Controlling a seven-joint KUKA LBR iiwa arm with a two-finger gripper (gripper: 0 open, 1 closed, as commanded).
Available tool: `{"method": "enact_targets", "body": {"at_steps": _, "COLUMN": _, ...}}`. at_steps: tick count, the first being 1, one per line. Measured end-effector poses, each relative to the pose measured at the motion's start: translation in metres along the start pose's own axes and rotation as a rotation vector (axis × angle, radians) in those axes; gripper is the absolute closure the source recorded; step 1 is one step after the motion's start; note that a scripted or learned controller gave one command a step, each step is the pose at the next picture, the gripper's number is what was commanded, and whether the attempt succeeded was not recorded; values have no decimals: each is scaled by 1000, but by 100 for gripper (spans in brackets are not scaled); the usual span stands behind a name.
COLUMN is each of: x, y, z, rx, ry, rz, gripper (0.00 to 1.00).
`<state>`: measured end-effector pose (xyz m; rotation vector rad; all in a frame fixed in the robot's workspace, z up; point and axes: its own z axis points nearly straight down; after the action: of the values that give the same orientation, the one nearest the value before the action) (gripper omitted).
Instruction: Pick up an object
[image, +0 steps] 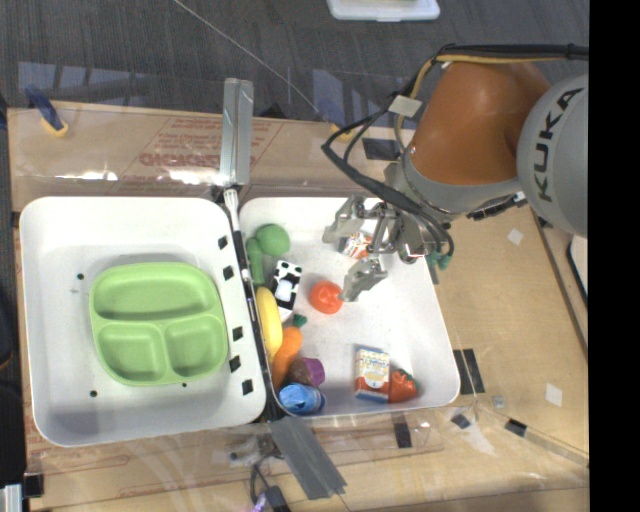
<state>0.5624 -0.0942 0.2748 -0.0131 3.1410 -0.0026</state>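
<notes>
Orange ball (325, 297) sits loose mid right bin (425, 330), just left of the gripper (362, 280), which hangs over the bin's upper middle with nothing seen between its fingers; spread of the fingers can't tell. Along that bin's left wall: one green round toy (270, 242) at the far end, one black-and-white cube (287, 282), one banana (268, 316), one carrot (288, 350), one purple piece (309, 372), one blue can (299, 400) at the near-left corner. One small carton (372, 372) with a red piece (401, 385) beside it near the bin's near edge. Left bin (50, 300) holds one green divided tray (157, 322), centred. Both bins on a cardboard-covered bench (500, 330); dark carpet floor (100, 40) beyond its far edge.
</notes>
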Motion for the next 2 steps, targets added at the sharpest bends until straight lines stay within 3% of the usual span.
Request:
{"method": "enact_targets", "body": {"at_steps": 1, "x": 45, "y": -68, "z": 130, "rx": -3, "ry": 9, "rz": -13, "gripper": 0}}
{"method": "enact_targets", "body": {"at_steps": 2, "x": 82, "y": -28, "z": 184, "rx": -2, "ry": 0, "rz": -97, "gripper": 0}}
